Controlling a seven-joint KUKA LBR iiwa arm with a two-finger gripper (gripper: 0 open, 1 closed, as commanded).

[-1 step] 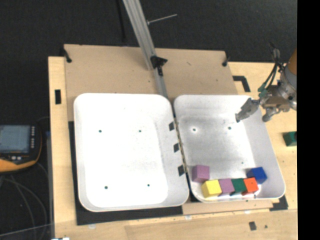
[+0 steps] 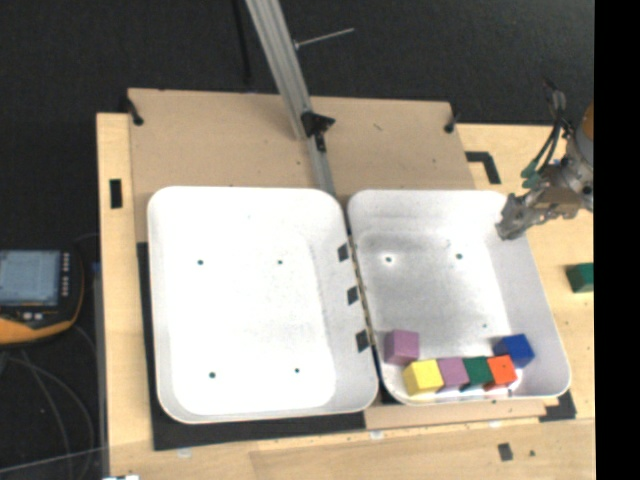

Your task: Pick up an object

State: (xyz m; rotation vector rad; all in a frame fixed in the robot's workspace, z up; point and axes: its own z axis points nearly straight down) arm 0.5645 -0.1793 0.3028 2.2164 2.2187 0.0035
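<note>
Blocks [image 2: 460, 368] clustered in right bin [image 2: 430, 228] near front rim, row running left-right; cubes, no clear long axis. Gripper [image 2: 512, 220] over bin's right rim, arm entering from right; grasp state: cannot tell

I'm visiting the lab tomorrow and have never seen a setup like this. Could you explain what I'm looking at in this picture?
This is one picture from a camera fixed above a workbench, looking down at a slant. Two shallow white bins sit side by side on it. The left bin and the right bin touch along the middle. Small coloured blocks are bunched in the right bin's near corner: a purple block stands alone, with a yellow block, an orange block and a blue block nearby. The grey metal piece at the right edge is the robot arm's gripper, poised over the right bin's far right rim. It is well away from the blocks. Its job is to pick one up.
</note>
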